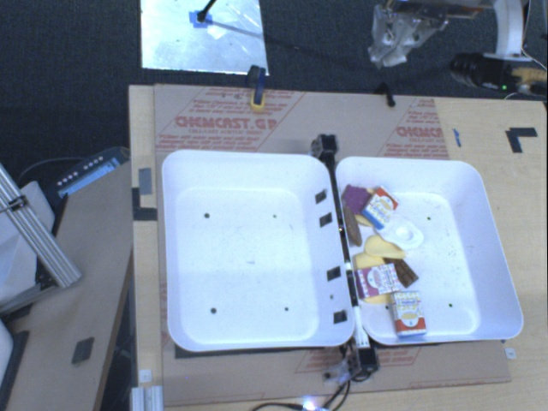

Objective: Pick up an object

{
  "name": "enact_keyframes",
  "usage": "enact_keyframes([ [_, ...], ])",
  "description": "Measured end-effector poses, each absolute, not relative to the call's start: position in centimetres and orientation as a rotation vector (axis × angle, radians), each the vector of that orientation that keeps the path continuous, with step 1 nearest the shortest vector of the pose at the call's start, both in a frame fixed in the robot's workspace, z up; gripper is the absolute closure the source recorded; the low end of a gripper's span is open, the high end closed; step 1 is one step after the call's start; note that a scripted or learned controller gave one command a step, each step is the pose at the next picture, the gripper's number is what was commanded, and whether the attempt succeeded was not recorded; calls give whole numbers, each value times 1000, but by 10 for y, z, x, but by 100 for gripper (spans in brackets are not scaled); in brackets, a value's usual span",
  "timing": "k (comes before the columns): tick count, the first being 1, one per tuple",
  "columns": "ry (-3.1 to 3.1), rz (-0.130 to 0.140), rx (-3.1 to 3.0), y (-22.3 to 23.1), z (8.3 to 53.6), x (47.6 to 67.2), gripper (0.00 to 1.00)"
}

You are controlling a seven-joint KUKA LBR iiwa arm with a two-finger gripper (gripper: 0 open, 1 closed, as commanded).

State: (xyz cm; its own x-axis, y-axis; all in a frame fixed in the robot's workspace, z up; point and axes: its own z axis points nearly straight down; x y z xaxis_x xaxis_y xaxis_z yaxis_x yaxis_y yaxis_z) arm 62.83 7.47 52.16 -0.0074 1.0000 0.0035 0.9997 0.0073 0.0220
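1. The gripper (396, 43) is high at the top of the view, above the dark floor, well away from both bins.
2. It is blurred, so I cannot tell its state.
3. The objects lie in the right bin (479, 229), near its left wall: a purple packet (354, 200), a red and white box (408, 312), a yellow piece (381, 248).
4. The left bin (184, 229) stands beside it.

Two white bins sit side by side: the left bin (248, 255) and the right bin (462, 255). In the right one I count two small red-and-white boxes, (380, 205) and (408, 312), and one purple packet (354, 200).
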Motion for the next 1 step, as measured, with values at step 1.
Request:
enact_keyframes([
  [1,2213,1,2224,-8,505,669,100],
])
